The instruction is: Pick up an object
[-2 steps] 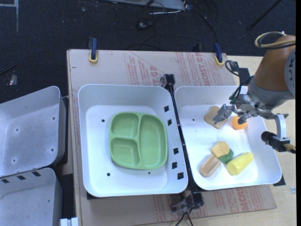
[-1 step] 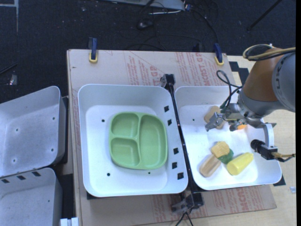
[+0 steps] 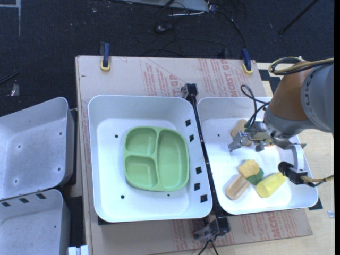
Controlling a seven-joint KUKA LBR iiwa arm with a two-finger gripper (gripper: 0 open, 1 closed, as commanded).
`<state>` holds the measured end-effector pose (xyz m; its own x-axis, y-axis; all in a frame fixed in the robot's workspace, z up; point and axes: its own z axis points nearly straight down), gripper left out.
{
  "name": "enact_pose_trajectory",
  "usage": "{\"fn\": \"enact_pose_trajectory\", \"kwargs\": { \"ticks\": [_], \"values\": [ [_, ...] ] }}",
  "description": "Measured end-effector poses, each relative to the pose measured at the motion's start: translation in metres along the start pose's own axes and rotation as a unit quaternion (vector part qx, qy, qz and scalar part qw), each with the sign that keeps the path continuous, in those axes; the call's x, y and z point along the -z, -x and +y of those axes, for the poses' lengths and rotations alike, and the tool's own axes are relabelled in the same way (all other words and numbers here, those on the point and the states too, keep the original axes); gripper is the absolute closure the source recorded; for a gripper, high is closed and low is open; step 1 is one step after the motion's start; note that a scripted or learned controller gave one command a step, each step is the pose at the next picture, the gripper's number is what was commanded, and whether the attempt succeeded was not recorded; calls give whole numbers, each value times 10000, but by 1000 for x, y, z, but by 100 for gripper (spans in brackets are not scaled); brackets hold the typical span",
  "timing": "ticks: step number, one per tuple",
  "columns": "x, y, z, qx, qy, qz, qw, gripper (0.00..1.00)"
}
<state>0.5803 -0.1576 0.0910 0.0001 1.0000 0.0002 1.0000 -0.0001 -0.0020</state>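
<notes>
Two white bins sit side by side on the counter. Over the right bin (image 3: 305, 195), the jaws (image 3: 245, 138) stand apart and hold nothing. The yellow block (image 3: 248, 169), a likely target, lies just below them, not yet lifted.

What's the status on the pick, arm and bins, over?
Gripper low in the right bin, nothing seen held. Yellow object, tan piece and sponge lie near it. Green tray sits in the left bin.
</notes>
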Motion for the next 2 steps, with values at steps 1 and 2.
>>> {"fn": "enact_pose_trajectory", "kwargs": {
  "ticks": [1, 2],
  "values": [
    [12, 0, 1, -1, 16, -5, 10000, 100],
    [55, -4, -2, 10, 28, -6, 10000, 100]
  ]
}}
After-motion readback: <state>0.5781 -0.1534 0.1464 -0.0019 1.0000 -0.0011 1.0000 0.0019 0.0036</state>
